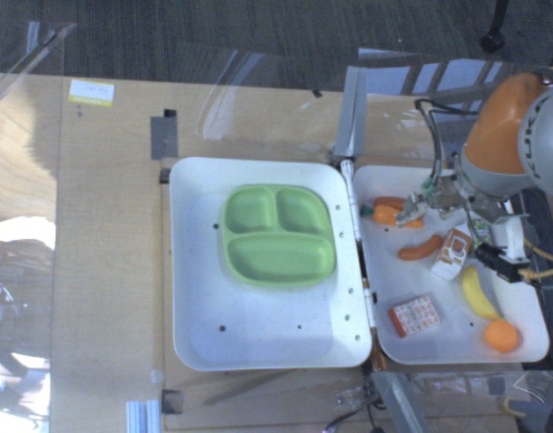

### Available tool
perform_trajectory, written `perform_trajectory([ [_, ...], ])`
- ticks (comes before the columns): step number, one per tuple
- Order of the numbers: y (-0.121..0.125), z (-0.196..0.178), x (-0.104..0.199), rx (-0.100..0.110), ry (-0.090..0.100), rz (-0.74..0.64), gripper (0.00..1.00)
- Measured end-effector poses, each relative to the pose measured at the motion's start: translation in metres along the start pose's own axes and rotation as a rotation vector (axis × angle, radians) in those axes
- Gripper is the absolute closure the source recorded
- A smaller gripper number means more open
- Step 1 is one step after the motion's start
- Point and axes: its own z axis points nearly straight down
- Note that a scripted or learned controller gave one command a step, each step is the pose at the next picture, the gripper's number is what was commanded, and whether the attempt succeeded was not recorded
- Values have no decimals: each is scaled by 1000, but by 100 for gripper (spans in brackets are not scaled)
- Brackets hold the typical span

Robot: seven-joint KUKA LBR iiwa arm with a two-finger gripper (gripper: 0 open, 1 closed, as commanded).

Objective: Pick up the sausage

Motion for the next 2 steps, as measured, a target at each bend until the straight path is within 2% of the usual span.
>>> perform_trajectory([
  [1, -1, 24, 12, 23, 15, -5, 0],
  [2, 2, 10, 12, 14, 13, -7, 100],
])
